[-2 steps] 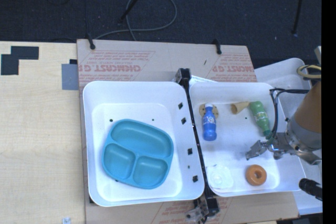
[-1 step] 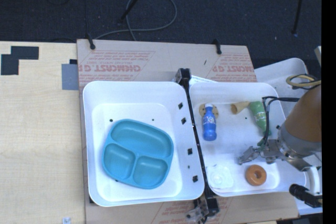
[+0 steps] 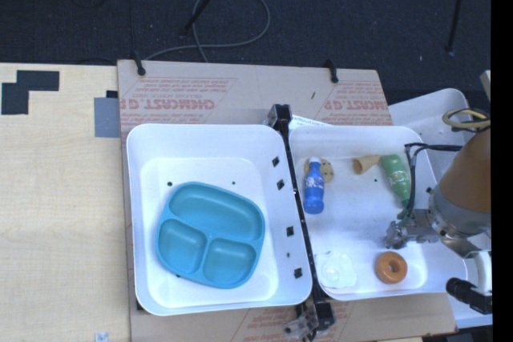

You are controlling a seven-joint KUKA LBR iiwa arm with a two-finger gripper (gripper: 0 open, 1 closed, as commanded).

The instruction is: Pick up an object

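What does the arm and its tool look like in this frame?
The arm enters from the right as a rounded orange band above a grey wrist. The tool is a small grey metal assembly. A thin black cable loops alongside the wrist.

The arm [image 3: 473, 184] runs off the right edge, so just its orange band and a grey wrist section show. Down at the gripper [image 3: 401, 234], a blur of grey metal sits over the right bin [image 3: 361, 288]: whether the fingers are apart or together, can't tell, and nothing can be made out between them. The green bottle [image 3: 395, 176] lies partly behind a dark cable (its lower end is lost near the wrist). A pale, see-through thing [image 3: 337, 269] at the bin's near wall is too faint to name. The small tan piece [image 3: 366, 164] is too tiny to identify. The blue bottle [image 3: 313, 187] carries an unreadable label.
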